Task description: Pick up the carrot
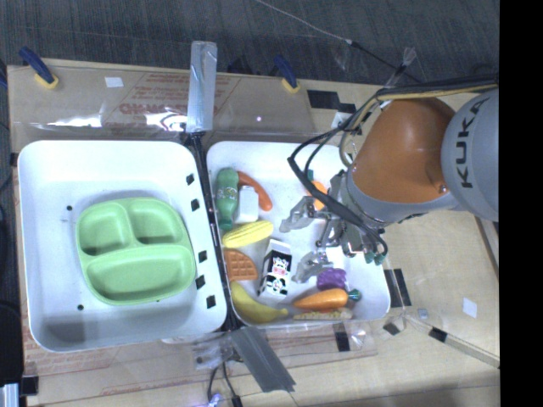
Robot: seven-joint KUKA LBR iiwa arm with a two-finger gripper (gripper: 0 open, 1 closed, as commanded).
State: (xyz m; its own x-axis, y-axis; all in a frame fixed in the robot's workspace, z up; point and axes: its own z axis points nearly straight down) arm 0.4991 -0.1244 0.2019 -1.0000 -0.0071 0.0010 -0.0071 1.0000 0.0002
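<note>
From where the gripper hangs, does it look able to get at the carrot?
Probably yes: the gripper hangs just above the carrot, whose top lies bare, though the purple piece and banana crowd it.

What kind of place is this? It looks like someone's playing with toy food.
Most likely a robotics lab bench set up for grasping trials. A grey and orange industrial arm reaches over two white bins; one holds a green divided plate, the other plastic play food such as a carrot and a banana.
</note>
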